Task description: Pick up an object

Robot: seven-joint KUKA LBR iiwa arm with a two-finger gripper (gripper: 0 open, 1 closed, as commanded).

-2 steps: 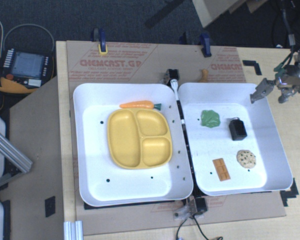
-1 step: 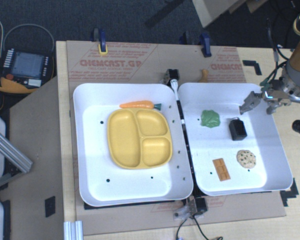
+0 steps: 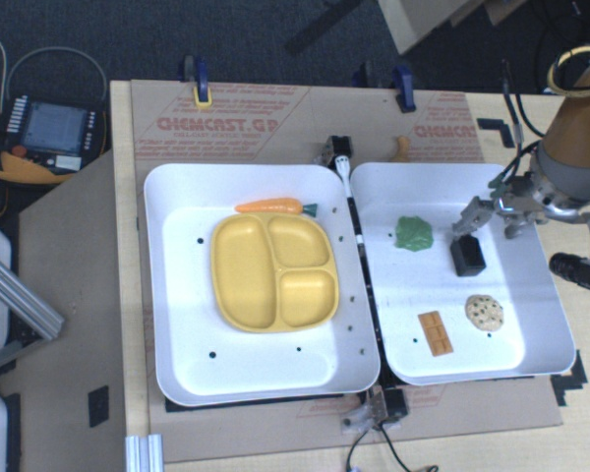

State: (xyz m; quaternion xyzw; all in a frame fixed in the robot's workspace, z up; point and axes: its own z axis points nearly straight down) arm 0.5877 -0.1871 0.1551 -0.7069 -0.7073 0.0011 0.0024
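The right bin [image 3: 531, 357] holds a green leafy piece [image 3: 413, 233] at its back left, a round speckled cookie [image 3: 485, 312] towards the front right, and a flat brown cracker [image 3: 435, 332] near the front. My gripper [image 3: 512, 212] hangs over the back right part of this bin. It is to the right of the green piece and above the cookie in the view. Nothing can be seen held in it.
The left bin [image 3: 177, 264] holds a yellow divided plate [image 3: 273, 268], with an orange carrot [image 3: 269, 206] lying along the plate's far edge. Both bins rest on a cardboard sheet [image 3: 275, 106] with blue clamps at the back.
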